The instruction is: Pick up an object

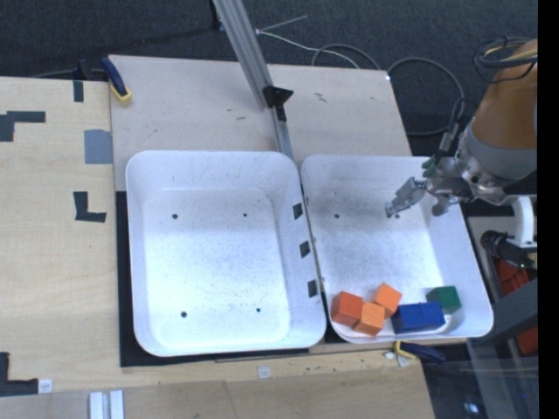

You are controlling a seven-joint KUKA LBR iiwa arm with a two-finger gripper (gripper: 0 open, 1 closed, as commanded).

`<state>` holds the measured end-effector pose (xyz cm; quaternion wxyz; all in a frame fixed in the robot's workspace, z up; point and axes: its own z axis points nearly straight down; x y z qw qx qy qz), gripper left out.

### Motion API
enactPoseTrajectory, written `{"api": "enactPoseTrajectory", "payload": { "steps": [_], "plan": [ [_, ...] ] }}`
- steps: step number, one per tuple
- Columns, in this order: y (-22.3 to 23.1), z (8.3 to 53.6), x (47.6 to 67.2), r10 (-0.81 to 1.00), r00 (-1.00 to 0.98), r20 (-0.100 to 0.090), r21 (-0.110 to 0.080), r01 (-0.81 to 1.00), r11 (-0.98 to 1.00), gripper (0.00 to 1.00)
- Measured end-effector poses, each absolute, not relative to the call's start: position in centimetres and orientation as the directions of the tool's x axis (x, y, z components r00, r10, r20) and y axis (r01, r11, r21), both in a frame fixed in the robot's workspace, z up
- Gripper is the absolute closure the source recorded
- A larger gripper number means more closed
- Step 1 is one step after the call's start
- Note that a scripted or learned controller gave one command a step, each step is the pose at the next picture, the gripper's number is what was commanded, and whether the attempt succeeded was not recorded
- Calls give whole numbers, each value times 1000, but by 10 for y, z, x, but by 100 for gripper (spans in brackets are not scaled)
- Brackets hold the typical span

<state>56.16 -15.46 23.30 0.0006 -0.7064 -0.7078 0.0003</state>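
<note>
Blocks lie clustered at the near edge of the right bin [349,182]: three orange blocks [367,308], a blue block [417,318] and a green block [446,298]. The arm [502,120] reaches in from the right, wrist angled down and leftward. The end effector [403,201] hangs over the bin's far half, well apart from the blocks, fingers slightly parted, gripping nothing.

We find no readable writing, number or brand anywhere: the bench [52,234] carries dark tape marks without letters, and the small dark tags on the left bin's [140,182] right wall are too small to read.
</note>
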Motion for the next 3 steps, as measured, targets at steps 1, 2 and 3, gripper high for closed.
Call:
{"api": "enactPoseTrajectory", "payload": {
  "steps": [1, 2, 3],
  "plan": [
    [-101, 303, 552, 1000, -7, 1, 6, 1000, 7, 0],
    [-122, 305, 520, 1000, 1, 0, -2, 1000, -1, 0],
    [-65, 301, 501, 1000, -6, 2, -3, 1000, 6, 0]
  ]
}}
